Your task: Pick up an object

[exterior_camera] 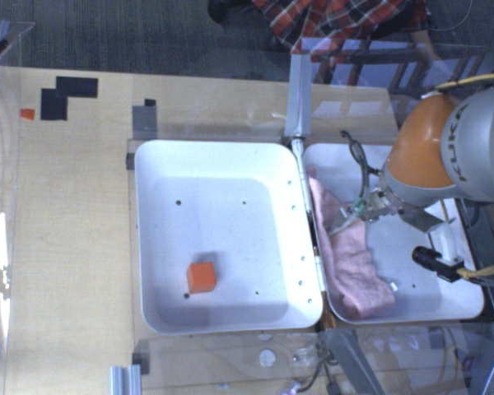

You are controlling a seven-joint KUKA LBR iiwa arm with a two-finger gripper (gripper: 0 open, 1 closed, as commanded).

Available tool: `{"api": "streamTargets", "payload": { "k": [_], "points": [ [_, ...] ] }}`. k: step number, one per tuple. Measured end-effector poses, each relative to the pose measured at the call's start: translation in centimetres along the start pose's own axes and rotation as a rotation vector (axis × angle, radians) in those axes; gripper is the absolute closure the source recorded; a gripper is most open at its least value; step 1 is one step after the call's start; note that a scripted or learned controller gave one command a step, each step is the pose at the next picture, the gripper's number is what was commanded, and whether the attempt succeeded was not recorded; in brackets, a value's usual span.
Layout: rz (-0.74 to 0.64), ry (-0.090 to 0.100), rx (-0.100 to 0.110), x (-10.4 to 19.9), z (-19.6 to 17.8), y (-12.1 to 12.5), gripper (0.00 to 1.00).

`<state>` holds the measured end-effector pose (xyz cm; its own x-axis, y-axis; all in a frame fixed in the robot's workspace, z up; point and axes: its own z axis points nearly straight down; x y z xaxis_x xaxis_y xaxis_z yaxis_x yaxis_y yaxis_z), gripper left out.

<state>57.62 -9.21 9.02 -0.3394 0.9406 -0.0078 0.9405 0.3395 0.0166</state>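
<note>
- Pink cloth [350,257] is seen lying crumpled along the left wall of the right bin [445,303], stretched from near the bin's top edge down toward its lower left corner.
- An orange block [202,277] is seen alone in the left bin [222,163], toward its lower left, well apart from the arm.
- The hand [356,212] is placed over the upper part of the cloth, at or just above its surface; whether it is apart, together, or clamped on fabric cannot be told from this slanted view, and no cloth is seen lifted between it.
- The cloth is judged the likely target, since the hand is poised on it.
- A failed grasp could be caused by only a thin fold being pinched, so that the fabric slips free on the lift.
- A snag could be caused by the cloth's closeness to the bin wall, where one side of the hand may be blocked by the rim.
- A bare bin floor could be struck if the descent is carried too deep through the soft fabric.
</note>
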Motion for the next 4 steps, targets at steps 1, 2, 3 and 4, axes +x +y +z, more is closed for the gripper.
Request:
{"api": "streamTargets", "payload": {
  "k": [1, 2, 3, 4],
  "points": [
    [-0.002, -0.004, -0.009, -0.1, -1.3, 0.4, 1.0],
    [0.135, 0.004, 0.011, 0.1, -9.4, 10.3, 1.0],
    [0.135, 0.004, 0.012, 0.1, -9.4, 10.2, 0.0],
    [0.079, 0.004, 0.009, -5.2, -0.4, 6.8, 0.0]
  ]
}}
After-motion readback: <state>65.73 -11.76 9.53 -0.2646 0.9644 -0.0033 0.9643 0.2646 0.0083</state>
